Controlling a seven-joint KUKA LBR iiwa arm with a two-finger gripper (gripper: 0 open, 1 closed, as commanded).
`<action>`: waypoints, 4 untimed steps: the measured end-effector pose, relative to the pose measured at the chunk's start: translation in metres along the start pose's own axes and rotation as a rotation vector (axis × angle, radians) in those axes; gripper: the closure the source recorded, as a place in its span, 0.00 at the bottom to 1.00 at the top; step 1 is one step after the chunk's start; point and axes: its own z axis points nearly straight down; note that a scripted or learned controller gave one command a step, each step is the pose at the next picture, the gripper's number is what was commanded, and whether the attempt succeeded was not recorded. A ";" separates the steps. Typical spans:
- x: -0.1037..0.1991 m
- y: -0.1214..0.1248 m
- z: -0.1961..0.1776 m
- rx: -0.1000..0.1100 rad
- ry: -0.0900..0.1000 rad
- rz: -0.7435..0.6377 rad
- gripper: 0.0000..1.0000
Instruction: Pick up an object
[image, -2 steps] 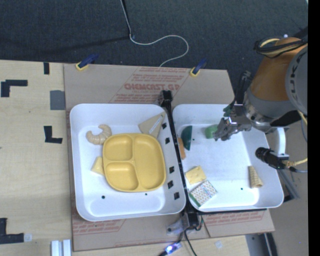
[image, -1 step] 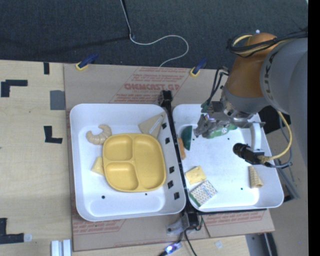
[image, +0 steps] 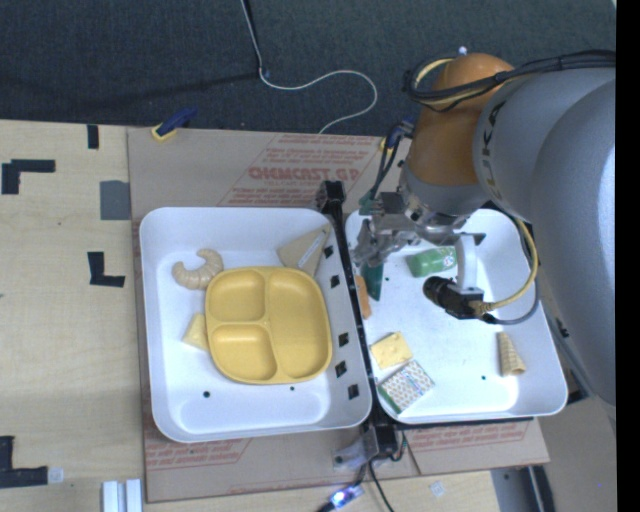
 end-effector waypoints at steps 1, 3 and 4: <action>0.034 0.031 -0.012 -0.002 0.000 0.001 1.00; 0.039 0.028 -0.004 0.002 -0.004 0.007 1.00; 0.052 0.035 -0.002 0.000 -0.003 0.006 1.00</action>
